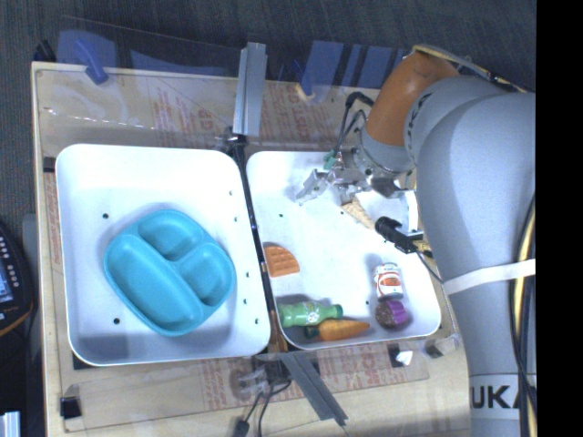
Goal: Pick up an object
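Reaching in over the right shallow white bin [273, 167], the grey arm with its orange band [401, 107] hangs its two-finger gripper [314, 187] above the bin's far end. I cannot tell how the gripper is set. Nearer me in this bin lie an orange waffle-like slice [281, 261] by the left wall, a green plastic bottle [308, 314], an orange carrot [343, 330], a small red-labelled can [389, 281] and a dark purple round fruit [393, 313]. Left of this bin, another white bin [82, 176] holds a blue divided plastic plate [168, 269].
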{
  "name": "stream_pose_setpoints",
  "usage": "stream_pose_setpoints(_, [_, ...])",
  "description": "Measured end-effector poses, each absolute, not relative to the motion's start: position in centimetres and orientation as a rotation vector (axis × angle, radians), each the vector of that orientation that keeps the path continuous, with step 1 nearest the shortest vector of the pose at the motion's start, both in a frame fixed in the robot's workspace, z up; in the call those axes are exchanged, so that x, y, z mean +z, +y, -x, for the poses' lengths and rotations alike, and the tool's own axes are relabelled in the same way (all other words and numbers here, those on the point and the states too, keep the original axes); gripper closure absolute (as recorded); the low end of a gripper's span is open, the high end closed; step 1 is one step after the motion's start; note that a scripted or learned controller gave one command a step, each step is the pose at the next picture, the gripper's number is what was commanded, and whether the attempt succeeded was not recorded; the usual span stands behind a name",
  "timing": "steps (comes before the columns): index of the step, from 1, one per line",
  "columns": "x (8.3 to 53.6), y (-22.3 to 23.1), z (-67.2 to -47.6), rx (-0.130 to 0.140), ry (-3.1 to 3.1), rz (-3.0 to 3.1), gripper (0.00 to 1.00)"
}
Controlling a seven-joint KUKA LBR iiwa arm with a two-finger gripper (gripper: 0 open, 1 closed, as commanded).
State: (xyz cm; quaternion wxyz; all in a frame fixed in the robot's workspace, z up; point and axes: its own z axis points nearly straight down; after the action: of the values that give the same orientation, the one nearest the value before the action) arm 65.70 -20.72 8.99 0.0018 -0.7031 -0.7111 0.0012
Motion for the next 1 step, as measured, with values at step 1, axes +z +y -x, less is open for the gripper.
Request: stream_pose_setpoints(1, [10.04, -20.48, -65.85, 0.004, -2.242, 2.195, 1.0])
